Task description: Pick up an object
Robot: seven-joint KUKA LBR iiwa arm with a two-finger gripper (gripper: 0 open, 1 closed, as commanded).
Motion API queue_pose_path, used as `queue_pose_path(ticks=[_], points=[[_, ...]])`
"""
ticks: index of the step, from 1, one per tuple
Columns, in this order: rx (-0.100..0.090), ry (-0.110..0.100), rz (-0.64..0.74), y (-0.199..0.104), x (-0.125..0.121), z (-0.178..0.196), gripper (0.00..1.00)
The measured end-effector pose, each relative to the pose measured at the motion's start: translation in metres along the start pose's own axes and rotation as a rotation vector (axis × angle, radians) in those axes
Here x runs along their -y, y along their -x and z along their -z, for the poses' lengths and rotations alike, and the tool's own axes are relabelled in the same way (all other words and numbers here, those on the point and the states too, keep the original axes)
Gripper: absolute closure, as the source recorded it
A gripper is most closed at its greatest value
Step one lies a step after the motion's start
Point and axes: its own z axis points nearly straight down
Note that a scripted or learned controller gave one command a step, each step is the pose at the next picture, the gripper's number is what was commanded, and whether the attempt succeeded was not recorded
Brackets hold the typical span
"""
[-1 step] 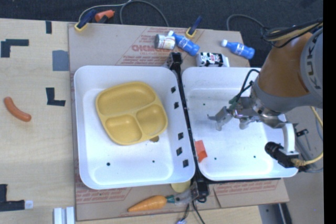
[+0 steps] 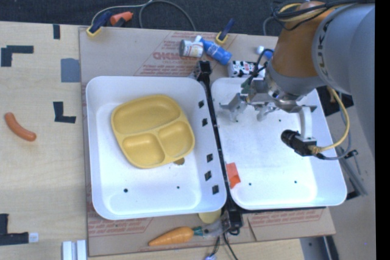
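We see the arm [image 2: 317, 39] reaching over the right bin [image 2: 274, 189], with the claw [image 2: 247, 108] hanging low over that bin's far-left corner. Its two fingers stand spread apart, and nothing sits between them.

The right bin's floor beneath and around the claw appears bare; an orange tag [image 2: 232, 175] sits on the divider between the bins, not within reach of a normal grasp. The only clear candidate for picking is the yellow divided plate [image 2: 152, 130], which lies flat in the left bin [image 2: 103, 192], toward its far side and well apart from the claw.

We judge that the step in hand is positioning for a grasp, and that a closure at the present spot would meet no object. To do the step well, we recommend:

- Carry the claw across the divider into the left bin before descending.
- Approach the plate at its rim, since its flat body offers no grip from above.
- Align the fingers so that one passes outside the rim and one inside a compartment.
- Descend until the fingertips near the bin floor, then close.
- Lift slowly; a wide, shallow plate held at one edge will likely tilt and slip.
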Motion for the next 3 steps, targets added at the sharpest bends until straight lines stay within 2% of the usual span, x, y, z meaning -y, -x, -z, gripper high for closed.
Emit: queue_pose_path(ticks=[1, 2, 3], points=[[0.000, -0.005, -0.004, 0.002, 0.004, 0.000, 0.00], [-0.001, -0.007, -0.001, -0.047, 0.023, 0.000, 0.00], [0.002, -0.001, -0.007, 0.006, -0.032, 0.000, 0.00]])
